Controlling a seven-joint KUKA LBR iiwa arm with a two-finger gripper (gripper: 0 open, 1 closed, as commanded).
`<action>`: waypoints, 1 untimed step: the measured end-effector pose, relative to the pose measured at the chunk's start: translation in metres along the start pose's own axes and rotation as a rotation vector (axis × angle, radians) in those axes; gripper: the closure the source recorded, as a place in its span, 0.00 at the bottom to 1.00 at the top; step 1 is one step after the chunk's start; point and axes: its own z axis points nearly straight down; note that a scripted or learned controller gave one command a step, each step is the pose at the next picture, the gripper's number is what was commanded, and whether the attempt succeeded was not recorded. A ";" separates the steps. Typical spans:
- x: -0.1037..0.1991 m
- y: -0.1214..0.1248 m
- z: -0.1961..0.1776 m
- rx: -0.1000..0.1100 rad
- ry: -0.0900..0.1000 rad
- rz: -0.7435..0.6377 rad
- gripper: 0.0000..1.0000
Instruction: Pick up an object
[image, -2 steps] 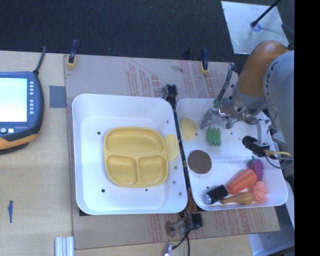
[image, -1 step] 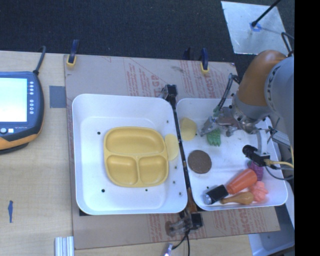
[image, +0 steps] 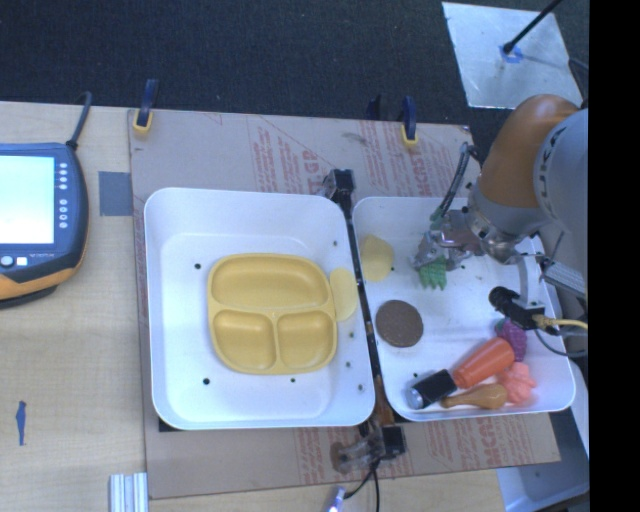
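Pincer (image: 440, 250) sits directly over small green toy (image: 433, 272) in right bin (image: 400, 400), grip state indiscernible.

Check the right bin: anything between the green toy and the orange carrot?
Bare white floor of the right bin between green toy and orange carrot, per camera view.

text: red print on brown cardboard sheet (image: 300, 160) under the bins, too blurred to read | handheld pendant (image: 35, 220) screen blank | legible: none
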 end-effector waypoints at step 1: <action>0.068 -0.026 -0.090 -0.003 0.002 0.000 1.00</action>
